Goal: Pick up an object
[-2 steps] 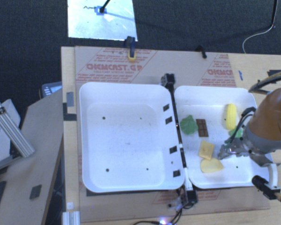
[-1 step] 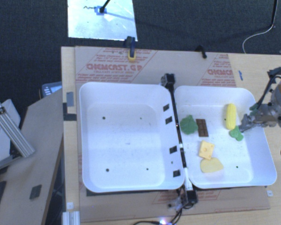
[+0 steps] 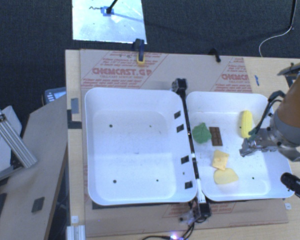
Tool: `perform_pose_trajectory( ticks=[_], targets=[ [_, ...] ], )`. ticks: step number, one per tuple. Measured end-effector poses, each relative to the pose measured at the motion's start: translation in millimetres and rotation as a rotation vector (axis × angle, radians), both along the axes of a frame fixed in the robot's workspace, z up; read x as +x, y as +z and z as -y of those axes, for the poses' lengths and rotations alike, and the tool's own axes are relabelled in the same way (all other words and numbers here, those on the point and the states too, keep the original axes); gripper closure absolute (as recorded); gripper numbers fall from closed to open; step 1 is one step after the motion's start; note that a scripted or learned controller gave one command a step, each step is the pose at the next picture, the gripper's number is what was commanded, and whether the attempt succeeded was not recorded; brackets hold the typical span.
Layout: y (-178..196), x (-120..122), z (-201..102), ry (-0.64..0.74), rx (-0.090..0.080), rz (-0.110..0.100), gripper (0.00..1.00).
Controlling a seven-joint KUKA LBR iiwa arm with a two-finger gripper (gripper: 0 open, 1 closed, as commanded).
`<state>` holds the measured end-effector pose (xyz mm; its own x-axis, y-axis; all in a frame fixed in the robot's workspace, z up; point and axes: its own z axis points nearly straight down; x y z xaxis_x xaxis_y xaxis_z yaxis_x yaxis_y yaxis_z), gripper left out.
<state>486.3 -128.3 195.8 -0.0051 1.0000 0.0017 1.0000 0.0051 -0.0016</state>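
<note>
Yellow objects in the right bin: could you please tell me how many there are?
3. A long yellow piece lies near the far right side, a yellow block sits mid-bin, and a rounded yellow piece lies just in front of it. The arm may hide more.

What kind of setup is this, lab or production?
Likely a lab grasping rig: two white bins on a Chemcast-printed board, small toy-like objects such as a yellow corn cob, and the arm's gripper reaching in.

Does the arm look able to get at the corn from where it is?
Probably yes. The corn lies in the open in the right bin, nothing over it, just left of the claw, apart from the other pieces.
</note>
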Motion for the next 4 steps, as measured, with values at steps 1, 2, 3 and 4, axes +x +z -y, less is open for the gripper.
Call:
perform_pose_trajectory(
  ticks=[1, 2, 3, 4],
  targets=[
    [7, 1, -18, 0.001, -0.002, 0.004, 1.0],
    [-91, -1, -13, -0.004, 0.0, -0.004, 1.0],
    [-102, 104, -28, 0.002, -0.008, 0.025, 1.0],
    [117, 150, -18, 0.001, -0.006, 0.023, 1.0]
  ],
)
